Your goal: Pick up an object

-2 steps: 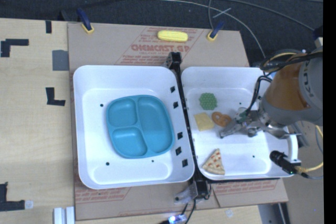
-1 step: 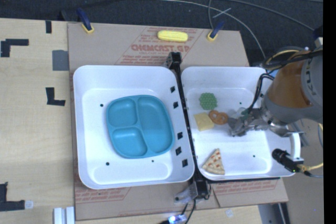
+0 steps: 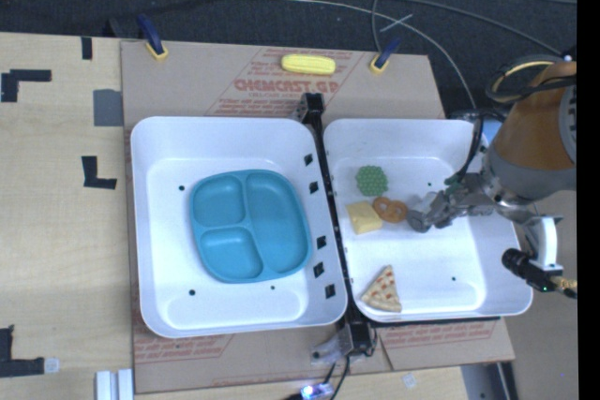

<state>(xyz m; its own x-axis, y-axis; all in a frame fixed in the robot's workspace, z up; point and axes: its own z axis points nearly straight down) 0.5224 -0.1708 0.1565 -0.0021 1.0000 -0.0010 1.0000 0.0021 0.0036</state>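
The right bin holds several toy foods: a green broccoli-like piece, a yellow cheese block, a brown pretzel-like piece and a pizza slice. My gripper reaches in from the right and sits low in the bin, just right of the brown piece and nearly touching it. Nothing shows between its fingers. The arm's orange band is at the right edge.
The left bin holds a blue divided plate. A yellow banana-shaped toy lies on the cardboard behind the bins. Cables run across the back, and black clips line the divider between the bins.
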